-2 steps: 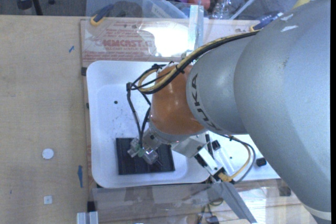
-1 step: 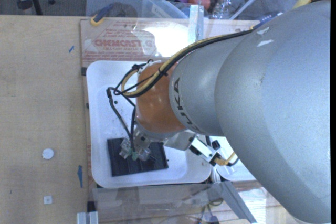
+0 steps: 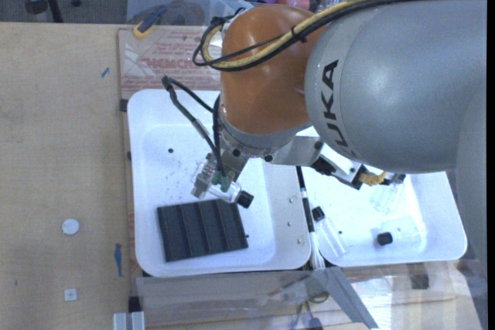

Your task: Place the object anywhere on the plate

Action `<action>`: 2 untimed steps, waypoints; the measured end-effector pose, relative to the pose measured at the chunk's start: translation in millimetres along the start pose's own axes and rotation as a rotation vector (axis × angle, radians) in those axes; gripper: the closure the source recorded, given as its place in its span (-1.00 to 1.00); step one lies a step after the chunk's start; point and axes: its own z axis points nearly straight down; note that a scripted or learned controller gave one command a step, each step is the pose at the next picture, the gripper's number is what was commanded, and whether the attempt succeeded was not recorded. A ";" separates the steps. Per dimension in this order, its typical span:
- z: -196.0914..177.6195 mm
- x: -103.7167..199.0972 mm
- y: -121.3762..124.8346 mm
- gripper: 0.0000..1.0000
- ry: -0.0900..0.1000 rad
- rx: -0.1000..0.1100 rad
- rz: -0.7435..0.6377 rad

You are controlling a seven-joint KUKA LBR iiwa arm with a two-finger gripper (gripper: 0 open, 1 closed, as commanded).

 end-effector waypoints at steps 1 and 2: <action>-30.4 24.6 -0.8 1.00 -0.001 -0.002 -0.358; -48.3 -35.7 39.5 1.00 -0.002 -0.002 -0.440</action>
